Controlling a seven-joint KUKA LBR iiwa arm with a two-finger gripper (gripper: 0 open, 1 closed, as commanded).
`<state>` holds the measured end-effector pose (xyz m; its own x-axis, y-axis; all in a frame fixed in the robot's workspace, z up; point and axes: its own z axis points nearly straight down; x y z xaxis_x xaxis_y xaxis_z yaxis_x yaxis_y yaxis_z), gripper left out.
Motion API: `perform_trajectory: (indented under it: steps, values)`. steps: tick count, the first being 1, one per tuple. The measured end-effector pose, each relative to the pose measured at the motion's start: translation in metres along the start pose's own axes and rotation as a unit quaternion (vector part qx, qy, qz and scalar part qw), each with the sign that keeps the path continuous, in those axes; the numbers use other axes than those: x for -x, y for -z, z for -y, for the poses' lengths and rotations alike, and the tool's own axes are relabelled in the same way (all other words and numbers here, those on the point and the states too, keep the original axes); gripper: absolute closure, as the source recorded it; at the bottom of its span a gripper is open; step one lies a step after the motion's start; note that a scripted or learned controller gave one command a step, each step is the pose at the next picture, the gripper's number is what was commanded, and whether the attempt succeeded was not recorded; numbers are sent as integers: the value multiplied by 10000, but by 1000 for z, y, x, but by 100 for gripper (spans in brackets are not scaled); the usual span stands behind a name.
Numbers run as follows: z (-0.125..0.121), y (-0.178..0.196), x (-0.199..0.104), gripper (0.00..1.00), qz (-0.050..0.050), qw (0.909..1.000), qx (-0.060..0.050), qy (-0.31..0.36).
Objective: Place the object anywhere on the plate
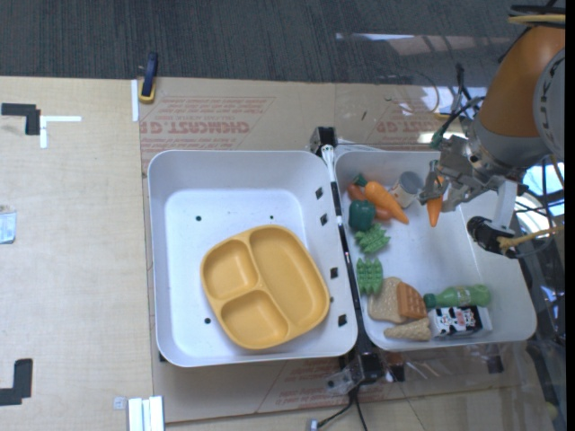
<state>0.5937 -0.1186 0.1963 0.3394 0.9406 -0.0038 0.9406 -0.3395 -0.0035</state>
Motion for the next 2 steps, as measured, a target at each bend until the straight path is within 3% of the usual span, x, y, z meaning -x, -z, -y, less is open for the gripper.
perform_trajectory:
  steps: [1,2]
  values:
    - [-20,15,-50,100,-1,9963,6,-862]
    - [63,2,-86,100,-1,9879,-24,-1552]
